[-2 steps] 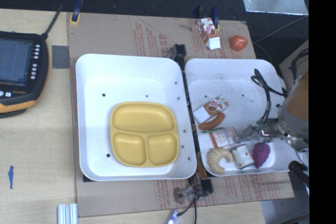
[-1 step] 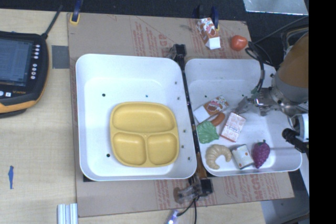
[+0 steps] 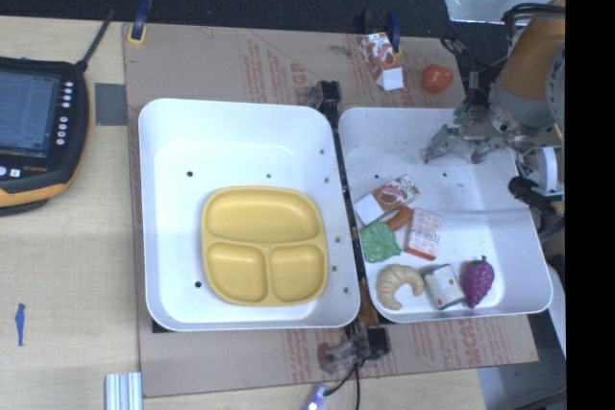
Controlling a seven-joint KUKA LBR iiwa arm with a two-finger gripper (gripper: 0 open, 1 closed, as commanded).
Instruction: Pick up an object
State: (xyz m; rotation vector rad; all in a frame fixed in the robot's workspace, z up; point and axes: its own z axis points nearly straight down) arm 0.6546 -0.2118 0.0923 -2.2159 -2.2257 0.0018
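My gripper (image 3: 463,147) hangs over the far part of the right bin (image 3: 500,206), its fingers (image 3: 438,148) spread open with nothing between them. The objects lie nearer the front of this bin: a red-and-white carton (image 3: 395,194), a white box (image 3: 369,208), a green leafy piece (image 3: 380,243), a red-and-white packet (image 3: 424,234), a croissant (image 3: 399,283), a small can (image 3: 444,287) and purple grapes (image 3: 478,278). All of them sit apart from the gripper.
The left bin (image 3: 173,149) holds a yellow divided plate (image 3: 264,244). Behind the bins on the cardboard lie a small carton (image 3: 381,59) and a red tomato (image 3: 437,78). A control pendant (image 3: 35,132) rests at the far left.
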